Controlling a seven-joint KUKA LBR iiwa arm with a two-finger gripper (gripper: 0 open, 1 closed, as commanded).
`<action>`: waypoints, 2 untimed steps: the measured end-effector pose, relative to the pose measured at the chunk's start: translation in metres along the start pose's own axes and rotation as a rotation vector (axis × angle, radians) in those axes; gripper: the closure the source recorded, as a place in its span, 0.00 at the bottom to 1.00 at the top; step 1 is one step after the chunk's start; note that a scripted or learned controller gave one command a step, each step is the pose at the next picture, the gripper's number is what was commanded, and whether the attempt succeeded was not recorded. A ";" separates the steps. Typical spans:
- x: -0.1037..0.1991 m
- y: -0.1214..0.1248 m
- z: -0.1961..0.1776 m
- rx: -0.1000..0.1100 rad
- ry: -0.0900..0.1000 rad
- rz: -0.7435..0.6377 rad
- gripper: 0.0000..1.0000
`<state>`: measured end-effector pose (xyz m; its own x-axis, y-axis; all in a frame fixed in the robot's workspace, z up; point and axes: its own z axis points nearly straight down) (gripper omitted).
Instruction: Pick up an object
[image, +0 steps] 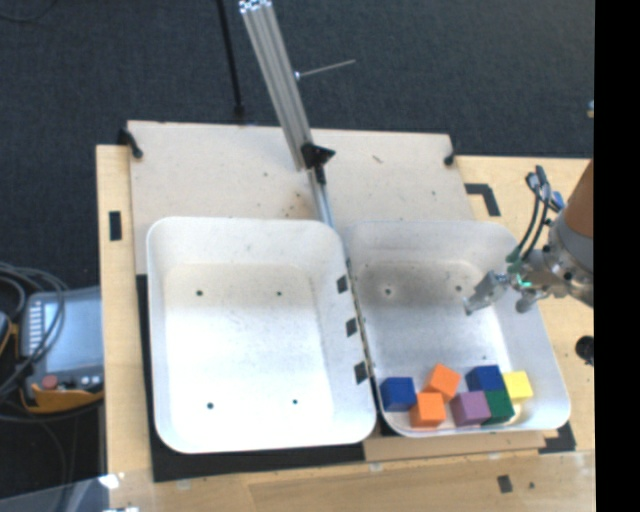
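I see the blocks bunched in the near corner of the right bin (440, 250): a blue block (398, 392), two orange blocks (444, 380) (428, 408), a purple block (470, 407), a green block (499, 405), a second blue block (485, 378) and a yellow block (517, 385). They sit close together, several touching, against the bin's near wall.

The end effector (495, 292) hangs over the right side of that bin, farther back than the blocks and apart from them. I see nothing between its fingers, but I cannot tell from here how far they are spread. Cables (540, 205) loop up behind the wrist.

The left bin (250, 235) lies just beside the right one, their inner walls touching. Its floor shows a few dark dots.

Both bins rest on a pale board (220, 160) laid over a wooden surface (115, 300), with black brackets at the board's far corners and black markings toward the right. A metal rail (285, 90) slants from the top of the view to a black clamp (317, 155) at the seam between the bins.

Dark carpet (80, 70) surrounds the surface. On the left, a handheld control unit (55, 345) with a screen and coiled black cables rests on the floor.
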<state>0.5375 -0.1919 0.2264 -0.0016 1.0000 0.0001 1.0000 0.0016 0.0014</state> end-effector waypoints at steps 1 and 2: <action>0.001 0.000 0.063 0.007 0.000 0.003 0.00; -0.003 -0.007 0.123 0.005 -0.001 0.003 0.00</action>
<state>0.5305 -0.1947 0.1032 0.0016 1.0000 -0.0011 1.0000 -0.0016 -0.0037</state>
